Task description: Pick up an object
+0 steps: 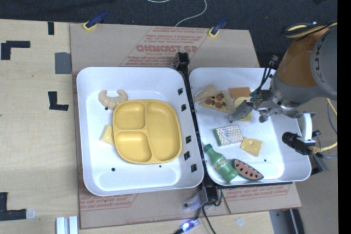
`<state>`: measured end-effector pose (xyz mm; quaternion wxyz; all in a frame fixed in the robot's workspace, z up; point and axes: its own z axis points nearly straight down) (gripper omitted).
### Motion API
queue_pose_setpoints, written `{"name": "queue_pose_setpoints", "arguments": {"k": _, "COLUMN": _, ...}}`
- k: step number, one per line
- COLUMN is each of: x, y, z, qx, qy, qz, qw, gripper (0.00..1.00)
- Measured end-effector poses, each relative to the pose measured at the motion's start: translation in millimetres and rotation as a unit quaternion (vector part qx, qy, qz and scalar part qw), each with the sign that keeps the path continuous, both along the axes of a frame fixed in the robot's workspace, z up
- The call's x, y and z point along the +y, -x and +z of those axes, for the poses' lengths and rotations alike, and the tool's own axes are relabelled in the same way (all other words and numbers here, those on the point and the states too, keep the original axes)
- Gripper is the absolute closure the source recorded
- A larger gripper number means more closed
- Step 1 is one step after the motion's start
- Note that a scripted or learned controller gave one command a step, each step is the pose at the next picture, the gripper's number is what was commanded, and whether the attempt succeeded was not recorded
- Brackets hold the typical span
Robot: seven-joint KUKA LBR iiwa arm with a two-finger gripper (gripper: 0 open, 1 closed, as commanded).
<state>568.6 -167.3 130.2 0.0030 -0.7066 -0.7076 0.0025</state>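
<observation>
My gripper (250, 114) hangs over the upper middle of the right bin (274, 171), its two grey fingers spread apart, so it is open with nothing held. Just under and beside it lie an orange cheese block (239, 93) and a small yellow piece (242, 103) partly hidden by the left finger (237, 114). A pizza slice (213, 99) lies to its left. Below it sit a speckled cracker (228, 135) and a yellow cheese square (252, 146). A green bottle (219, 162) and a watermelon slice (247, 169) lie at the bin's front.
The left bin (90, 145) holds a yellow divided plate (147, 131), a croissant (112, 97) and a pale cheese wedge (107, 134). A black divider (190, 118) runs between the bins. The arm's black fitting (296, 142) overhangs the right bin's right side.
</observation>
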Motion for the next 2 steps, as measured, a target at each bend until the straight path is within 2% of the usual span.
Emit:
{"name": "queue_pose_setpoints", "arguments": {"k": 1, "x": 1.0, "y": -0.2, "z": -47.8, "qx": -0.004, "qy": 0.0011, "qz": 0.0, "qw": 1.0, "gripper": 0.0}}
{"name": "queue_pose_setpoints", "arguments": {"k": 2, "x": 0.9, "y": -0.8, "z": -35.0, "qx": -0.004, "qy": 0.0012, "qz": 0.001, "qw": 1.0, "gripper": 1.0}}
